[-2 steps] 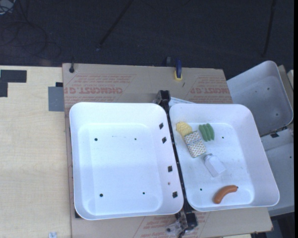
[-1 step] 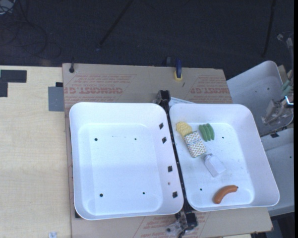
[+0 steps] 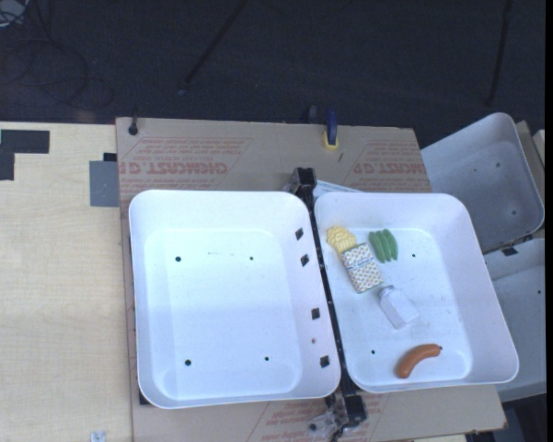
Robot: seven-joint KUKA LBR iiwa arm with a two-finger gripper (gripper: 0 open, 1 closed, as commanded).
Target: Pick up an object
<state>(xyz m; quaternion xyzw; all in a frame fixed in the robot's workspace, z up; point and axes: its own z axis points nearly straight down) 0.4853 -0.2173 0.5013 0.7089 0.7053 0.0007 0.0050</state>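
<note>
Right bin [image 3: 478,247] holds sausage [image 3: 417,360], a clear, perhaps plastic bottle [image 3: 396,306], patterned packet [image 3: 362,268]

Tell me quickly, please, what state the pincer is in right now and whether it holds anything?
Pincer: cannot be told from this view; the orange sausage lies loose in the right bin.
</note>
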